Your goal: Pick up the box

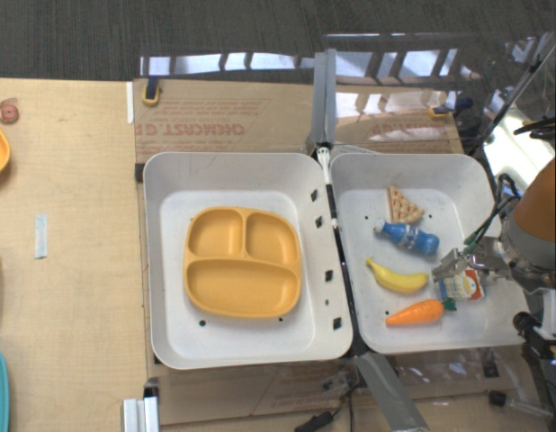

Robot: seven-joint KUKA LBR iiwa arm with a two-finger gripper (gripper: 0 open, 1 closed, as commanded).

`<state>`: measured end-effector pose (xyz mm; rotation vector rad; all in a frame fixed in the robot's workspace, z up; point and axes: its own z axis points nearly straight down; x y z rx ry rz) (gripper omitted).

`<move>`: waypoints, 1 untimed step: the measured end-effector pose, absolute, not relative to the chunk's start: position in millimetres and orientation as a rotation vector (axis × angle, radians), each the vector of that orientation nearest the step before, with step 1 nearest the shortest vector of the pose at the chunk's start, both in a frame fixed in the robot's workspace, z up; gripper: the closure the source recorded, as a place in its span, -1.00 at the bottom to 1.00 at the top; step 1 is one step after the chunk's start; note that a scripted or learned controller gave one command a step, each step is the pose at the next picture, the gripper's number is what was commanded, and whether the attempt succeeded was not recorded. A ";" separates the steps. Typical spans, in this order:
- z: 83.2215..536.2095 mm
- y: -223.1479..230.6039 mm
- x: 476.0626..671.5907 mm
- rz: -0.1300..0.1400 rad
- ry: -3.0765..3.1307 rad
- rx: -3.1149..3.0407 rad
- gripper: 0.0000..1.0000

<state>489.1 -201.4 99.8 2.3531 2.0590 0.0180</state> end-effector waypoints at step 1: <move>109.9 -200.5 490.8 0.023 2.061 2.351 1.00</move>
